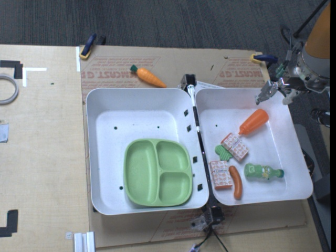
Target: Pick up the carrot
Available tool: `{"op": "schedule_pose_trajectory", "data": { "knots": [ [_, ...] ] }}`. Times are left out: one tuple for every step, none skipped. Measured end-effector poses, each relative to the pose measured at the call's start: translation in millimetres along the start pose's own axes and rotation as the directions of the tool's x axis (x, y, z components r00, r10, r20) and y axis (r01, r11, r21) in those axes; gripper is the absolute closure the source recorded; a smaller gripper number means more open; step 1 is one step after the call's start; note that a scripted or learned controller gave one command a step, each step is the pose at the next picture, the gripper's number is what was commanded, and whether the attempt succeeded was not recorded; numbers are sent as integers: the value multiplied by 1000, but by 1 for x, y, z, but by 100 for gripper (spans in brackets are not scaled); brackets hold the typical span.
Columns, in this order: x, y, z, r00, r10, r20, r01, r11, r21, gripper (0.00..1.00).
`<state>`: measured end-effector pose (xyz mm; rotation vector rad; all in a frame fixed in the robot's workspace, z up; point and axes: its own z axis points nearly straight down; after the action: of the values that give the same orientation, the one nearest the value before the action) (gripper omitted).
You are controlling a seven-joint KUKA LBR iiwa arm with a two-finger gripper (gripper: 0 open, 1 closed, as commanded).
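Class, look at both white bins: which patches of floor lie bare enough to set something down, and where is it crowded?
Left bin: bare floor behind and left of the green tray. Right bin: bare at its back-left corner. Crowded around the boxes, sausage and green bottle.

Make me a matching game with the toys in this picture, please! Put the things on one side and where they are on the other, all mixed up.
Things:
1. carrot
2. green plate
3. green bottle
4. gripper

Places:
A. in the left bin
B. above the right bin's far right corner
C. on the cardboard behind the bins
D. in the right bin, near its right side

Pairs: 1-C, 2-A, 3-D, 4-B
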<state>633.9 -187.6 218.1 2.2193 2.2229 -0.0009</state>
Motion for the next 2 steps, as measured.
{"op": "schedule_pose_trajectory", "data": {
  "knots": [
    [50, 17, 92, 983, -186, 0, 186, 983, 0, 0],
    [56, -66, 126, 969, -245, -1, 245, 969, 0, 0]
  ]
}}
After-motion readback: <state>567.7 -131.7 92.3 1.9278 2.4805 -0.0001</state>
